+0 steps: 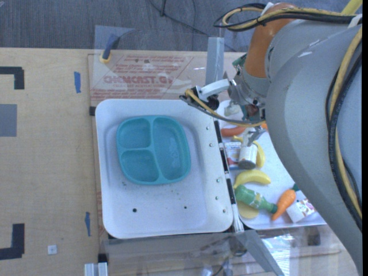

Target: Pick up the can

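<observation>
Metal can (pixel 247 154) sits right under the gripper (pixel 250 135); I cannot tell its grip. Crowding bananas (pixel 253 179) just below could get snagged instead.

A clear plastic sheet with faded red print (pixel 144 73) lies on the wooden bench just beyond the left white bin. Its large middle line of capitals seems to begin with "OR" and end in "ST" (the letters between are too washed out to make out), and the smaller lines above and below it are illegible. The small white carton (pixel 300 210) in the right bin carries marks too tiny to read.
</observation>
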